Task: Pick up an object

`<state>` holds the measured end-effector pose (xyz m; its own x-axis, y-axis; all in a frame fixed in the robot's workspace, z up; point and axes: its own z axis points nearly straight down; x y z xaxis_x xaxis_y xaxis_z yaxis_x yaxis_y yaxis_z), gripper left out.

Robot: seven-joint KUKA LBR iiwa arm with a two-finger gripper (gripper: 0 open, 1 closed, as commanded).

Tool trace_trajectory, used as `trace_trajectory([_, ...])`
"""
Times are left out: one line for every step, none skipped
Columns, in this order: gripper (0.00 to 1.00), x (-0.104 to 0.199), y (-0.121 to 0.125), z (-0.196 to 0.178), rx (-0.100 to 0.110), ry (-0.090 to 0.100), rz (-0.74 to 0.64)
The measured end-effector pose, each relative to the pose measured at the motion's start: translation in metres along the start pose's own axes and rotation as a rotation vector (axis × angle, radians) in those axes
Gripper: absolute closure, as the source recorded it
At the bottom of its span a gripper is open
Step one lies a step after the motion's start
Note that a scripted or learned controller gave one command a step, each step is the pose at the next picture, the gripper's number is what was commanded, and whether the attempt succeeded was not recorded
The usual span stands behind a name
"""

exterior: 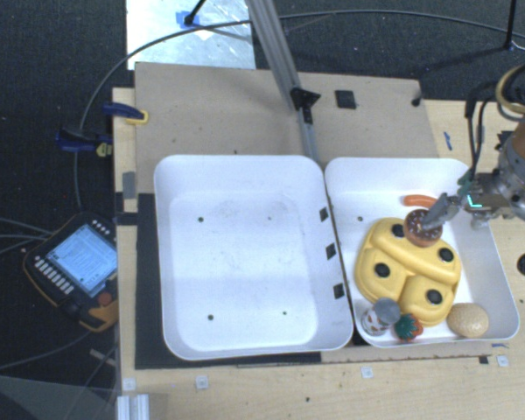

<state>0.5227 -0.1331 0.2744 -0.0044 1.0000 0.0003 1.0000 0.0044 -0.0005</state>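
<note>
End effector over the right bin, above the yellow toy.

The end effector (435,216) reached in from the right, its tip at a small brown round piece (417,227) atop the yellow toy (409,272); whether it was apart or together could not be told. An orange item (417,200) lay just behind. A tan ball (468,319), a grey object (386,309) and a green piece (408,325) sat along the right bin's (359,191) front edge. The left bin (245,169) lay beside it on the desk (210,103).
</note>
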Motion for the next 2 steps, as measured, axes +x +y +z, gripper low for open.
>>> trace_trajectory([0.00,0.000,0.001,-0.001,-0.002,0.000,0.000])
trace_trajectory([0.00,0.004,0.003,0.042,0.001,0.000,0.002])
